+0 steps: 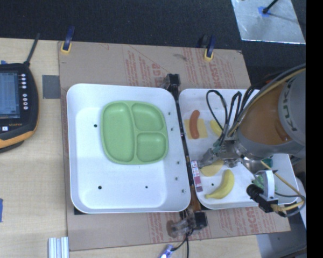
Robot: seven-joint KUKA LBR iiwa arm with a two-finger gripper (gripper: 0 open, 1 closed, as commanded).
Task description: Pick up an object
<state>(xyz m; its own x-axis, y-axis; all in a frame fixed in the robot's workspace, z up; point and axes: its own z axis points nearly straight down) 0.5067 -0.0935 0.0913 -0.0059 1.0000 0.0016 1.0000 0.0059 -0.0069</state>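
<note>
Gripper point(214, 157) down in right white bin point(202, 98), grip unclear, curved yellow plastic banana point(222, 185) just nearer, lying diagonally.

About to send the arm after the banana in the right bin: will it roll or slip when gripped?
The banana looks like smooth toy plastic, so probably light and somewhat slippery. Its curve lies flat on the right bin, so it likely pivots rather than rolls if nudged.

Orange-edged control pendant point(8, 107) lies left of cardboard point(124, 63).
</note>
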